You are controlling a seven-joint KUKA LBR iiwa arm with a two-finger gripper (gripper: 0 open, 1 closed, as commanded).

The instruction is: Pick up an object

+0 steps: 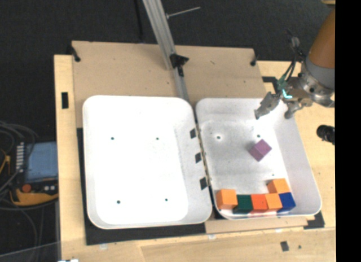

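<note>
- Gripper point(278, 107) spread open over right bin's point(302, 159) far edge, holding nothing.
- Purple block point(260, 150) lying apart, nearer camera, on bin floor.

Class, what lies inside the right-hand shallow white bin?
Inside the right-hand shallow white bin: a purple block alone mid-bin; orange, green and blue blocks crowd the near edge, possibly hiding others.

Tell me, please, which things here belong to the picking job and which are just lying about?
Job: pincer, open above the right bin; purple block; row of blocks at the bin's near edge.
Lying about: left bin; metal rail; blue box; cables.
</note>
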